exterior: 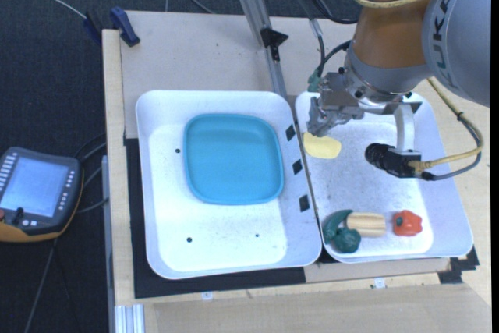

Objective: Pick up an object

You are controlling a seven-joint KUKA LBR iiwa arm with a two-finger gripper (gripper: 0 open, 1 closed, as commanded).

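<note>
My gripper [321, 127] hangs low in the right bin [355, 185], at its far left corner. It sits right over the upper edge of a flat pale yellow piece [324, 147] and hides part of it. I cannot make out whether the gripper touches the piece. Along the near edge of the same bin lie a dark green toy [341, 231], a tan cylinder [366, 224] and a small red vegetable [406, 223], close together in a row.
A square blue plate [232, 158] lies in the left bin [160, 199]. A slanted metal post [253, 4] rises behind the bins. A black unit with a yellow cable [392, 159] hangs off the wrist above the right bin.
</note>
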